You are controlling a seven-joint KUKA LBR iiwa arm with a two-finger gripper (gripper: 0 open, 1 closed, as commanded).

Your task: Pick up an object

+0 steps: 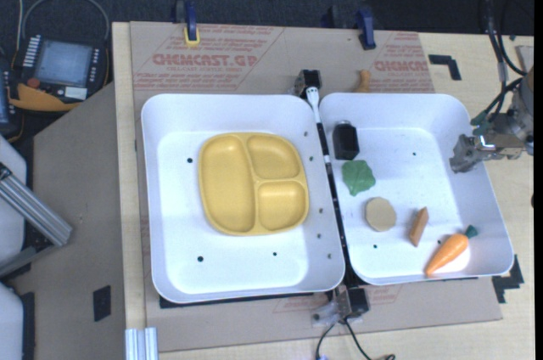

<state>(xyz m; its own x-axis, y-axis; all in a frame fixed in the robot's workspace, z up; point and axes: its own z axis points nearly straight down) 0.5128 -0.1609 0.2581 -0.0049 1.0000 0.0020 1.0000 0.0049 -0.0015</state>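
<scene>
The right bin (441, 116) holds several small items. A black block (344, 140) lies near its left wall, with a green broccoli-like piece (358, 177) just below it. A round tan disc (381, 214) sits mid-bin, a short brown stick (417, 226) lies to its right, and an orange carrot (447, 253) rests at the front right corner. My gripper (469, 153) hangs over the bin's right rim, well right of all these items and holding none of them.
The left bin (170, 205) bears a yellow divided plate (253, 182). Blue clamps (192, 23) pin the cardboard sheet at the bench's back edge. A pendant with a screen (61, 65) lies off to the far left.
</scene>
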